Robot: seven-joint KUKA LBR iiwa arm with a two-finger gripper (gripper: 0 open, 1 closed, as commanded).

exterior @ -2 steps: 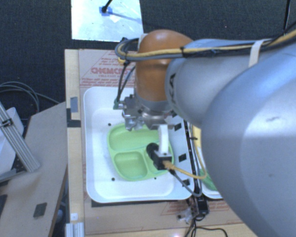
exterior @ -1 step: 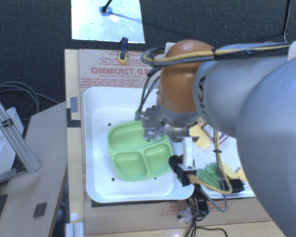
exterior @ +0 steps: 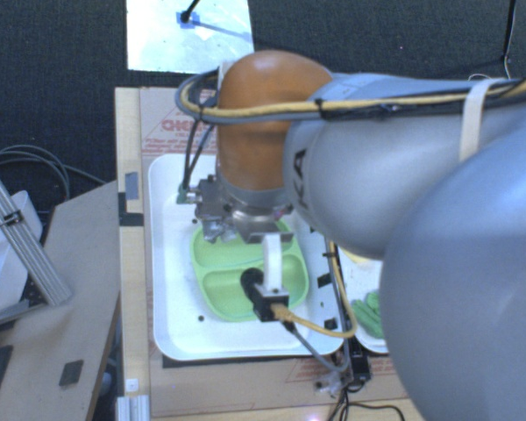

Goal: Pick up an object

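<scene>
A light green divided plate lies in the left white bin, partly under the arm. The gripper hangs low over the far part of the plate, just below the orange wrist band; the wrist hides its tips. A small green object peeks out in the right bin, mostly covered by the grey arm.
The large grey arm covers most of the right bin and the right half of the view. Cardboard lies under the bins at the back. A tan side table stands to the left, with metal rails at its edge.
</scene>
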